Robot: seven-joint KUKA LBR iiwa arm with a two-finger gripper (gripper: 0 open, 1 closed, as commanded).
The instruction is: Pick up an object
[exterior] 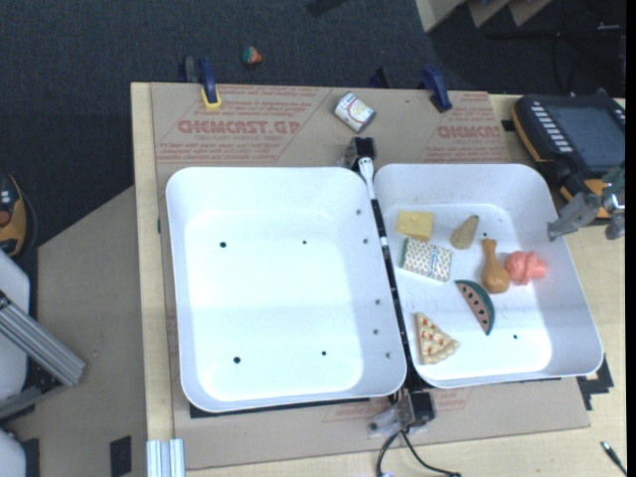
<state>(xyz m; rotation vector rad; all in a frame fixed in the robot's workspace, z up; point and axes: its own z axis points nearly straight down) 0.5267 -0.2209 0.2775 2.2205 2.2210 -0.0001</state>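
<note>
The right bin (pixel 561 341) holds several toy foods. A yellow cheese block (pixel 415 225) and a tan piece (pixel 464 232) lie toward the back. A patterned white packet (pixel 427 259) sits left of an orange drumstick shape (pixel 494 266) and a pink lump (pixel 526 265). A watermelon slice (pixel 478 304) and a pizza slice (pixel 433 338) lie nearer the front. My gripper (pixel 569 220) hangs at the bin's right rim, to the right of the pink lump and apart from every object, with the arm's orange band just behind it.
The left bin (pixel 268 286) lies beside the right one. A small white box (pixel 354 111) rests on the board behind the bins, between two blue clamps (pixel 209 79) (pixel 434 87). A black pendant (pixel 576 132) lies at the back right.
</note>
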